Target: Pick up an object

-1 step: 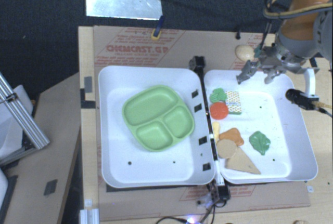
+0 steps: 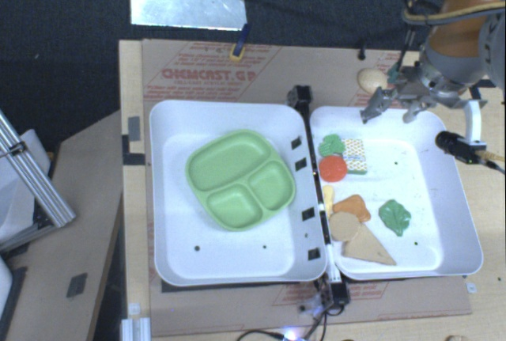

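My gripper (image 2: 393, 109) hangs over the back edge of the right bin (image 2: 443, 173), its two fingers spread apart with nothing between them. Below it in that bin lie several toy foods: a green leafy piece (image 2: 331, 145), a patterned wafer (image 2: 355, 155), a red tomato (image 2: 333, 168), an orange piece (image 2: 353, 206), a round tan cookie (image 2: 344, 226), a tan wedge (image 2: 368, 248) and a green lump (image 2: 394, 216). All sit along the bin's left side and front, apart from the gripper.
The left bin (image 2: 170, 173) holds a green three-compartment plate (image 2: 240, 179). A tan egg-like object (image 2: 370, 80) lies on the bench behind the right bin. A black clip strip (image 2: 310, 173) runs between the bins. A black fitting (image 2: 451, 143) juts over the right bin's right rim.
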You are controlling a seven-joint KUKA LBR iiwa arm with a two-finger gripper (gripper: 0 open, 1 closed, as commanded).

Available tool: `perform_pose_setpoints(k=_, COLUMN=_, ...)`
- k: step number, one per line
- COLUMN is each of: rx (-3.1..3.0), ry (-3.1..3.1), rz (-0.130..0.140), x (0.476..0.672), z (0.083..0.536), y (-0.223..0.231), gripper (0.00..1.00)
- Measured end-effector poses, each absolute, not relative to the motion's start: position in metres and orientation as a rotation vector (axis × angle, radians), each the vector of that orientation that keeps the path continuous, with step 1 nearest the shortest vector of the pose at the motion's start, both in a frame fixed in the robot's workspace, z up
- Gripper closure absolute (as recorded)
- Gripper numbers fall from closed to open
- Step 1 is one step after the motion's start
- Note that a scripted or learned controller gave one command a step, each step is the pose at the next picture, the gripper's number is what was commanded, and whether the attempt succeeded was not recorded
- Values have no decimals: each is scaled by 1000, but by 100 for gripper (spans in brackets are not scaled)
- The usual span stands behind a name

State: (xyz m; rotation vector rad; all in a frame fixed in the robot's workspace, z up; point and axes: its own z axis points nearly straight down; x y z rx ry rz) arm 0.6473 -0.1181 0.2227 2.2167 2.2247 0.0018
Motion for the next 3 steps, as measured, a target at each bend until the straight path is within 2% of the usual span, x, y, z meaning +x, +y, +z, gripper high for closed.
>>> perform_pose_setpoints(k=2, rx=2221, ry=2223, rz=-1, x=633, z=129, y=-116, gripper=0)
perform_pose_setpoints(k=3, rx=2220, ry=2222, rz=0, x=634, z=83, y=-116, gripper=0)
